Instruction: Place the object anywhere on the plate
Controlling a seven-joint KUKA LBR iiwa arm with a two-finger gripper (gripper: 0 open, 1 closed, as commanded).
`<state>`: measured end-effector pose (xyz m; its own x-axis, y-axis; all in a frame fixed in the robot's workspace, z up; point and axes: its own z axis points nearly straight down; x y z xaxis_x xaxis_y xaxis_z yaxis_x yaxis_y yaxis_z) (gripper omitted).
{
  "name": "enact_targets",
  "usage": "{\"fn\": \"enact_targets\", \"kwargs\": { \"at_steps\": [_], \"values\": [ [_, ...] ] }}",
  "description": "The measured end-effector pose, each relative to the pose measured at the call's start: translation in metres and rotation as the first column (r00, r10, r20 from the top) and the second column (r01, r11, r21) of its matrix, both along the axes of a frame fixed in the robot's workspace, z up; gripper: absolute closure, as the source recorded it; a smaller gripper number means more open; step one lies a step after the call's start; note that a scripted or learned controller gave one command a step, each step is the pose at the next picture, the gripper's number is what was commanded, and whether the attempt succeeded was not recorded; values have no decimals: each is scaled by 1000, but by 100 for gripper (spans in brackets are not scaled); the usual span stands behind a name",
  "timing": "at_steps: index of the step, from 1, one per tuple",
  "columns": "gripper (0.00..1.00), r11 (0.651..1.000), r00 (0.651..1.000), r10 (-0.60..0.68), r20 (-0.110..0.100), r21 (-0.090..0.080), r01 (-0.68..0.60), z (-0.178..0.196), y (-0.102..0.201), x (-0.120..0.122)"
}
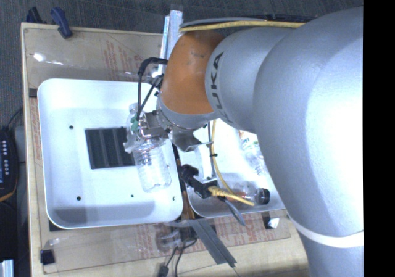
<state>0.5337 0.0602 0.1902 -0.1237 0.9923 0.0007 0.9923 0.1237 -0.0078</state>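
A dark grey ridged plate (pixel 106 148) lies flat in the middle of the left white bin (pixel 62 109). A clear plastic bottle (pixel 153 168) hangs upright just off the plate's right edge, near the bin's right wall. My gripper (pixel 141 132) comes down from the orange-banded wrist and is shut on the bottle's upper part, near its neck. The bottle's body below the fingers is in plain sight; its top is partly hidden by the gripper.
The right bin (pixel 203 211) is largely covered by the arm. In it lie a clear bottle with a printed label (pixel 250 153) and a clear item with a black cap (pixel 259 195). Blue clamps (pixel 60 21) sit at the bench's far left corner.
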Motion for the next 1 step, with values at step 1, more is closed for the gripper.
{"fn": "enact_targets", "kwargs": {
  "at_steps": [1],
  "values": [
    [100,992,992,127,6,0,-127,40,-51,81]
  ]
}}
